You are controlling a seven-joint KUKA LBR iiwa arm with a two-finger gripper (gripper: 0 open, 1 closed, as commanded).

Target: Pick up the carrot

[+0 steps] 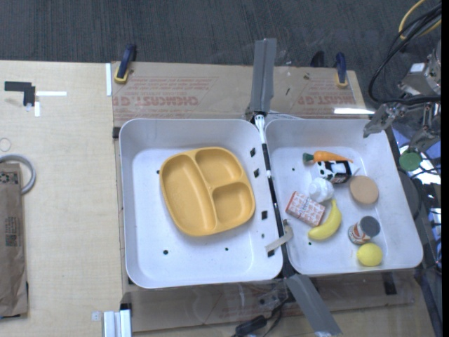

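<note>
The carrot lay in the right bin, near its back wall, orange body w/ green top pointing left. It was touching the back edge of a black-and-white toy just in front of it. A white ball sat in front of that toy, w/ a pink patterned box at front-left of the ball and a banana alongside the box, on its right. A tan disc lay to the right of the toy, apart from the carrot. Nearer the front: a small grey-topped can and a lemon, the two just beside each other.

The left bin held a yellow divided plate, three compartments, approx. centred.

The gripper was at the back right corner of the right bin, above the rim, well apart from the carrot and holding nothing. Finger opening: can't tell from this view. Cables looped behind the arm.

Two blue clamps pinned the cardboard sheet behind the bins.
</note>
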